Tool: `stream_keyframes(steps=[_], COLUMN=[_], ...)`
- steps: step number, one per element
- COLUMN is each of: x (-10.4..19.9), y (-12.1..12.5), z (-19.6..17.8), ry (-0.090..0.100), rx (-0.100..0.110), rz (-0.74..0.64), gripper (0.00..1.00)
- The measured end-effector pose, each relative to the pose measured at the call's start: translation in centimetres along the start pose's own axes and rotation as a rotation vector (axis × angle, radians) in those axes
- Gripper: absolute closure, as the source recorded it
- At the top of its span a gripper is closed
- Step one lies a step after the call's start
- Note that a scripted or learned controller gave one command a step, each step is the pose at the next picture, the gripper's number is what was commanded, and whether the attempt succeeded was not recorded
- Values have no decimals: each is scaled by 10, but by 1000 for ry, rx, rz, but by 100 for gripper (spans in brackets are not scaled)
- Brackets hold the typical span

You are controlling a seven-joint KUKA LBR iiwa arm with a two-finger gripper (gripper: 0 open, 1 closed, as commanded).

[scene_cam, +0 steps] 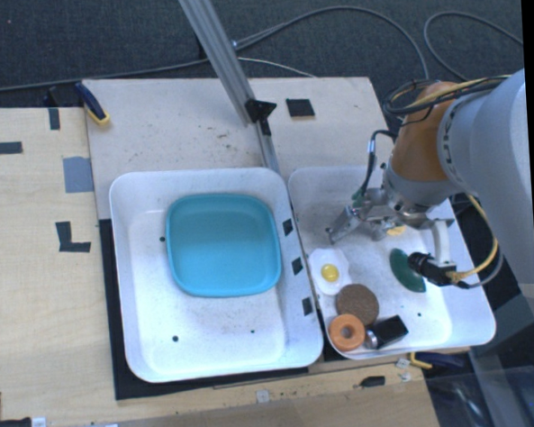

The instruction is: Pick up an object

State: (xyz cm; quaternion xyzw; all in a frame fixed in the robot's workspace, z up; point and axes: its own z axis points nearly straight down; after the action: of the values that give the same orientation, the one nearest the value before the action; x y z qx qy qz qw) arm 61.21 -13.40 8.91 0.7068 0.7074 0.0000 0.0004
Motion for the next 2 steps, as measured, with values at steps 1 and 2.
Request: stream_keyframes(steps=[1, 2], x=[-1, -10], y=[0, -2], z=[-11, -67], ry=[-1, 0], rx=[-2, -4], rz=[0, 1], gripper=[100, 100])
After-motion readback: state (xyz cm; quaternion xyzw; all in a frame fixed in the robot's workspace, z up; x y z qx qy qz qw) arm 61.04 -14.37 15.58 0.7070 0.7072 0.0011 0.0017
